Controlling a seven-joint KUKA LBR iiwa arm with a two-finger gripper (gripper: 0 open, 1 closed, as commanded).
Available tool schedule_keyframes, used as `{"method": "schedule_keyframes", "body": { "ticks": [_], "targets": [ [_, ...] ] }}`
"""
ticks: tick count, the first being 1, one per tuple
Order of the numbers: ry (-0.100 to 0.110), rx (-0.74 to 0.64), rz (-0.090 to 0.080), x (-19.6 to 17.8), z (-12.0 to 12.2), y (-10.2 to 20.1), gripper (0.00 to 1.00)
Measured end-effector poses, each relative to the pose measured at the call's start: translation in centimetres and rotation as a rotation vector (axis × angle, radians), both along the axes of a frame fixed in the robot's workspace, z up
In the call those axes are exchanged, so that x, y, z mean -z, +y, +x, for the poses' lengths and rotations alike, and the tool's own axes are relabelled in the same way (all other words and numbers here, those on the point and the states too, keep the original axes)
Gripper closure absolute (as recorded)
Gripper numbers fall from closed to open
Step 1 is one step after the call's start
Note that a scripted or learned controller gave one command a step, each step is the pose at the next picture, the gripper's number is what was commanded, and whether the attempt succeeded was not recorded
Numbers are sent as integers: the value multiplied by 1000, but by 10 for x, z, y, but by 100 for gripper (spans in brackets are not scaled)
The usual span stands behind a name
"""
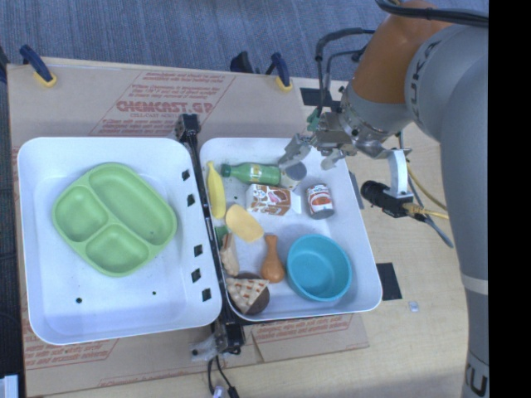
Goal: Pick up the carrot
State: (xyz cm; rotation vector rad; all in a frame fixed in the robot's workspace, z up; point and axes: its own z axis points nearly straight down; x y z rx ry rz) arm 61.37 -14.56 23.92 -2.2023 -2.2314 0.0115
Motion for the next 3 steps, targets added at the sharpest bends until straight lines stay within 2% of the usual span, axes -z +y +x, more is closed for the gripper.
{"method": "schedule_keyframes", "body": {
  "ticks": [1, 2, 3],
  "targets": [
    [1, -479, 5, 54, -62, 17, 0],
    [-12, -468, 3, 144, -124, 32, 0],
    [-5, -480, 5, 135, -124, 31, 100]
  ]
}}
